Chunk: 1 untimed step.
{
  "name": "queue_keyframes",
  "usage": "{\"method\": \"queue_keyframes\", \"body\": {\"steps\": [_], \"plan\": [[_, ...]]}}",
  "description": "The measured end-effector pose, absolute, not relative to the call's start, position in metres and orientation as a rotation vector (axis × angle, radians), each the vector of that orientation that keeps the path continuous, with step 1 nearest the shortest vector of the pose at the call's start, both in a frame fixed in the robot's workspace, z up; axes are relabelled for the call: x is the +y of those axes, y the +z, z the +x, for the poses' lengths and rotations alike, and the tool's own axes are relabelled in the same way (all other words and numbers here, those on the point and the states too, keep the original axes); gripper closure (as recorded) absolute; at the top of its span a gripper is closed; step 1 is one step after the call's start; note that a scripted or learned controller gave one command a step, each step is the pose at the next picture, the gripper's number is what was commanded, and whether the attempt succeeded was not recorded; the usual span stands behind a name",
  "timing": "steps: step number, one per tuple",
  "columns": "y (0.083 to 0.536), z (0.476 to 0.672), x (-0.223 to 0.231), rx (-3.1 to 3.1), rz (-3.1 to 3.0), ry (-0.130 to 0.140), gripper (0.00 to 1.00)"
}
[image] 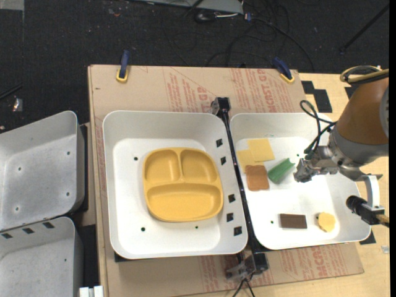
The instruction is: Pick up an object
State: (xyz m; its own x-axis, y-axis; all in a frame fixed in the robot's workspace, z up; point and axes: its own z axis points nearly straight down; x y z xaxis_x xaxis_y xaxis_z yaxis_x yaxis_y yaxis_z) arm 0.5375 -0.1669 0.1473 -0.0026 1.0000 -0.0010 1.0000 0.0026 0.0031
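1. We've got two shallow white bins sitting side by side on the bench, the left bin (117, 166) and the right bin (352, 228), meeting along a black divider strip (234, 172) down the middle. We'll use that strip as our reference for everything.

2. Left of the strip, the left bin has just one thing in it: a yellow divided tray (183, 184), lying flat about in the middle of the bin, two small compartments on the far side and one long one on the near side. Nothing sits in its compartments.

3. Right of the strip, the right bin has the small stuff. Just beside the strip there's a pale yellow flat square (258, 150), and next to it toward the near side a brown flat rectangle (257, 177).

4. A bit further from the strip, a green block (280, 170) lies tilted, just beside the brown rectangle.

5. Well out from the strip, near the bin's front wall, we see a dark brown bar (292, 221) and a small round yellow piece (326, 221) side by side but apart.

6. The gripper (303, 172) is down in the right bin, just right of the green block. Honestly we can't tell whether its jaws are open or closed, or whether they touch the block.
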Motion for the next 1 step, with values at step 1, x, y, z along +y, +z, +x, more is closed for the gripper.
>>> {"method": "queue_keyframes", "body": {"steps": [1], "plan": [[0.1905, 0.5419, -0.1645, 2.222, 2.214, 0.004, 1.0]]}}
